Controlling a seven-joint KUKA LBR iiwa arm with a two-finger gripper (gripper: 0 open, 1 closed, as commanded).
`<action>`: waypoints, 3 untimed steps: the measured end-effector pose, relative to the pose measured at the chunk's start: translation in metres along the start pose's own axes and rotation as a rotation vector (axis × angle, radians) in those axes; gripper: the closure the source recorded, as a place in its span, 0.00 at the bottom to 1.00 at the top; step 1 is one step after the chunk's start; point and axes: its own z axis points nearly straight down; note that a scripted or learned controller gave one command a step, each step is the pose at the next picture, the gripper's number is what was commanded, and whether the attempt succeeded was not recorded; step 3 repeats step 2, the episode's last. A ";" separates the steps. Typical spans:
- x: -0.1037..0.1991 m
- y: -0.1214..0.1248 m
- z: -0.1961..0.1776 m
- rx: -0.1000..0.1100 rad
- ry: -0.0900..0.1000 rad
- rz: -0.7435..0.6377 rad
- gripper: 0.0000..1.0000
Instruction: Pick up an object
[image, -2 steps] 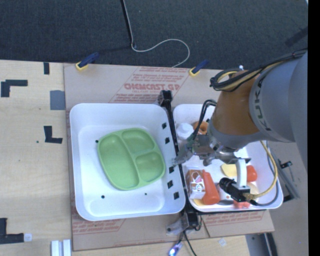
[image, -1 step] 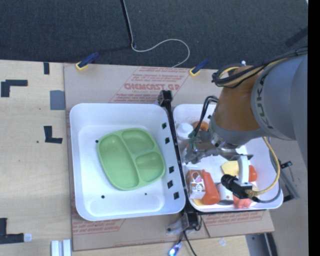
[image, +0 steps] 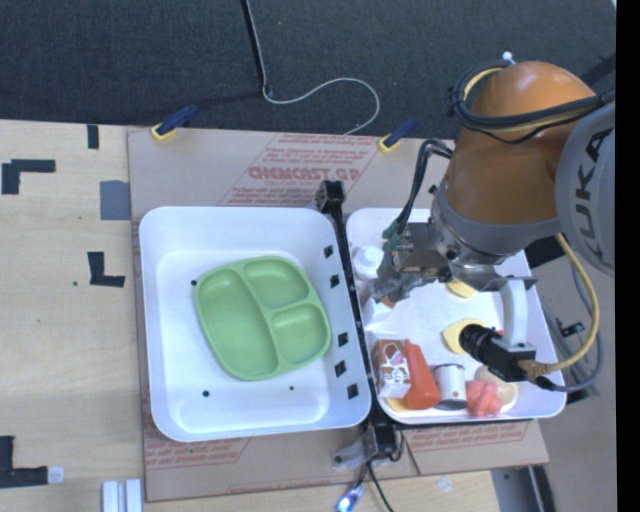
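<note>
My gripper (image: 388, 288) hangs low over the upper left part of the right bin (image: 540, 400), beneath the orange wrist band. A small white object (image: 367, 262) lies just left of it against the bin wall. Along the bin's front edge lie a red and brown packet (image: 392, 364), an orange-red object (image: 421, 386), a small silver can (image: 450, 380) and a pink-red object (image: 485, 398). A yellow piece (image: 461, 290) sits right of the gripper, and another yellow object (image: 458, 333) lies lower, partly hidden. I see nothing between the gripper's tips.
The left bin (image: 165, 300) holds a green divided plate (image: 262, 316). A black divider with clips (image: 343, 300) runs between the two bins. Cardboard (image: 290, 170) lies beneath both, with a cable looping across the dark floor behind.
</note>
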 end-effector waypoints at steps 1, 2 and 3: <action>0.063 0.001 -0.074 0.004 -0.001 -0.002 1.00; 0.100 0.001 -0.091 0.010 -0.004 0.003 1.00; 0.100 0.001 -0.091 0.010 -0.004 0.003 1.00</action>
